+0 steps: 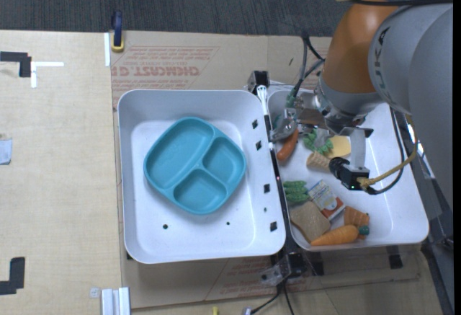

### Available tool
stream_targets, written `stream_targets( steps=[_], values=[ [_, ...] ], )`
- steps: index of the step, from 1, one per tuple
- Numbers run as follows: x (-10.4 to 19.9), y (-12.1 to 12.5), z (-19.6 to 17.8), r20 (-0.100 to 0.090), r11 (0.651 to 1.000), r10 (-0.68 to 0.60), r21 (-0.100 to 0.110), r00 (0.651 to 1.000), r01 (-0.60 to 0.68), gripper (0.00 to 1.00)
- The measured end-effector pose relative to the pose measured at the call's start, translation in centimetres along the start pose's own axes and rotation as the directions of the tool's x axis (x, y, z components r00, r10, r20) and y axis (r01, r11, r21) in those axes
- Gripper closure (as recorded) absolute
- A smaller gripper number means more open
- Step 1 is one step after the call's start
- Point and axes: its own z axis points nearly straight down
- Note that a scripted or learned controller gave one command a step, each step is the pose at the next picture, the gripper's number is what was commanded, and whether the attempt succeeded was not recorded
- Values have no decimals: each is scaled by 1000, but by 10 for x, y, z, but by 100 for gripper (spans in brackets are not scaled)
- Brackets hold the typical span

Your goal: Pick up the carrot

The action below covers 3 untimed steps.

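An orange carrot [336,236] with a green tip lies at the front edge of the right bin [407,216], next to a slice of toy bread [308,220]. Another orange-red, elongated piece [287,148] rests against the right bin's left wall. My gripper [289,123] hangs low at the back left of that bin, just above the upper end of the orange-red piece. The arm's orange band and grey wrist hide the bin's back part.
The left bin [144,234] holds a teal divided plate [194,165]. In the right bin also lie green toy vegetables [296,192], a yellow piece [339,145], a small packet [323,196] and an orange item [356,217]. A black cable [392,173] loops over the bin.
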Motion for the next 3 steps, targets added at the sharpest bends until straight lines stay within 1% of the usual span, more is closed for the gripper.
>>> stream_targets(
  steps=[1,2,3],
  values=[
    [-84,26,-1,2,983,-181,-5,983,181,0],
    [-144,23,28,-1,993,-114,-1,993,114,0],
    [-166,58,90,1,984,-178,-21,984,178,0]
  ],
)
